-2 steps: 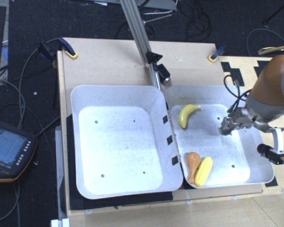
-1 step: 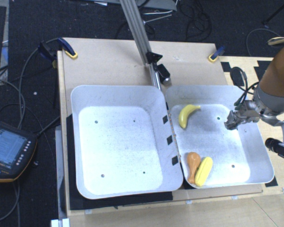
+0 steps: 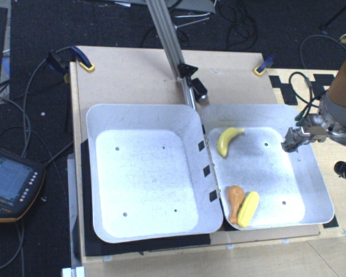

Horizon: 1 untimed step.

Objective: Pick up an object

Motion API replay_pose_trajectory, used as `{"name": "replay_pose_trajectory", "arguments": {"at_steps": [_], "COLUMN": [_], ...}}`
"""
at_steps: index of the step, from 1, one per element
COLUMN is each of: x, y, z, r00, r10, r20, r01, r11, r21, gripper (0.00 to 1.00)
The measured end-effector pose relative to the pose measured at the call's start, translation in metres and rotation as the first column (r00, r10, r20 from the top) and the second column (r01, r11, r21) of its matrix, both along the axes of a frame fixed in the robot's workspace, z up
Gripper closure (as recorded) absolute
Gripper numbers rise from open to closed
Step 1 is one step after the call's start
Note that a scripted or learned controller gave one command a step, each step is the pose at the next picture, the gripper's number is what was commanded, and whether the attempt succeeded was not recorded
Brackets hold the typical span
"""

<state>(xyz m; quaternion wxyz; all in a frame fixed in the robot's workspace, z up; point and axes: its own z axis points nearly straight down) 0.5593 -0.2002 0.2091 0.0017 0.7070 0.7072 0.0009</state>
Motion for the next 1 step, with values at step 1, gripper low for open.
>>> {"name": "replay_pose_trajectory", "arguments": {"at_steps": [1], "x": [0.0004], "y": [-0.0001], "z": [0.0179], "r00": [1.000], "r10": [0.000], "r20": [-0.002], "r01": [0.000], "r11": [1.000], "r21": [0.001], "gripper": [1.00]}}
